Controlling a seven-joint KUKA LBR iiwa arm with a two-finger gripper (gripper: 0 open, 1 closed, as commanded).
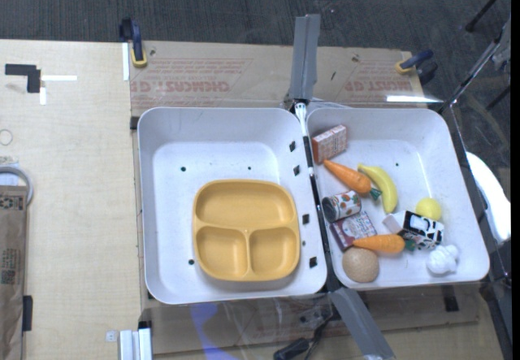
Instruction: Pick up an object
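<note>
Nearest the lens, at the desk's (73, 188) front edge: a grey bar (361, 332) slanting away below the seam between the two bins.

At far left, a brown paper bag (11, 261) cut by the frame edge, well apart from the bins.

Next, the left bin (148, 188), holding a yellow three-compartment plate (245, 230) lying flat near its front wall, nothing in the compartments.

Behind both bins, a sheet of printed cardboard (219, 78), pinned by a blue-and-yellow clamp (132, 43) at its left corner and another clamp (414, 62) at its right.

Then the right bin (457, 157), crowded with the things to pick:
- Along its left wall, a small orange box (329, 142) at the back, a little can (341, 206) on its side nearer the front, and a pink packet (356, 228) just beside the can.
- Between box and can, a carrot (348, 176) lying slantwise, with a banana (382, 186) just to its right.
- Toward the front, a second carrot (380, 244) and a tan ball (361, 265) just in front of it.
- At the right, a lemon (428, 209), a black-and-white carton (422, 229) touching it, and a white lump (442, 259) by the front corner.

As for the claw: cannot tell whether apart, together or clamped.
</note>
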